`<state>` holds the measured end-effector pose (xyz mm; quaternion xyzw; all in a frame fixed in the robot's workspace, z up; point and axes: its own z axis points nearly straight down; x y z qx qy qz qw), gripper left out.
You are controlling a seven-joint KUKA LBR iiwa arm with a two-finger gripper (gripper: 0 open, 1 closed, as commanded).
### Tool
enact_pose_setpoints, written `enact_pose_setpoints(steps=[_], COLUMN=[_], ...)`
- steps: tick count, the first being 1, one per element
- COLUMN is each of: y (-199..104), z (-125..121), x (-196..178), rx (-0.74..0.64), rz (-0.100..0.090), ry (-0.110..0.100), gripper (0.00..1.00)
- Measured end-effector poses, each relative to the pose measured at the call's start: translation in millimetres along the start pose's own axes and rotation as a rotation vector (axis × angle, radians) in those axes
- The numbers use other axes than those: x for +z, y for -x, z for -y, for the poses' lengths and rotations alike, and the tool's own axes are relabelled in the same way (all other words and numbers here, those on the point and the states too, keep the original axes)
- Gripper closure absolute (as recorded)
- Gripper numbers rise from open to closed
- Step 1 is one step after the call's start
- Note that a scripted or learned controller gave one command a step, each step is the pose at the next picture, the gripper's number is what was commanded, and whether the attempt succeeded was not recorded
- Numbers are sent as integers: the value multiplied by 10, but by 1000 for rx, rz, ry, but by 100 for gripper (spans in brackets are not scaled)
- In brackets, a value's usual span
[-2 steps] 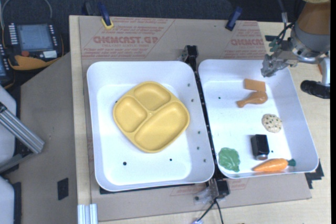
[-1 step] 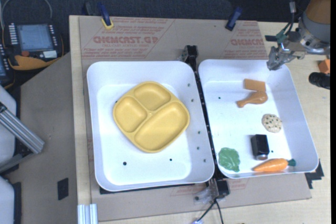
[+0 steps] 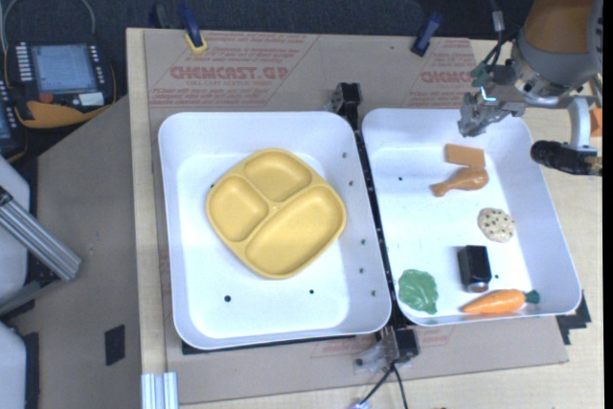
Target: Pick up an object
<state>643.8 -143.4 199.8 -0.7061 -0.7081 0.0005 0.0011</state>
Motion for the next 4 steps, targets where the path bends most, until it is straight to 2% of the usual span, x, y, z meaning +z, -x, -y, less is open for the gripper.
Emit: enact_pose_setpoints(steps=[1,3,4], y=[-564,-1649,-2192], z=[35,248,331], x=[-133,-9,-181], rx=[-3,-3,-4], rz=[-1,-1,-1], ry=[1,-1,4], gripper=[100,100,100])
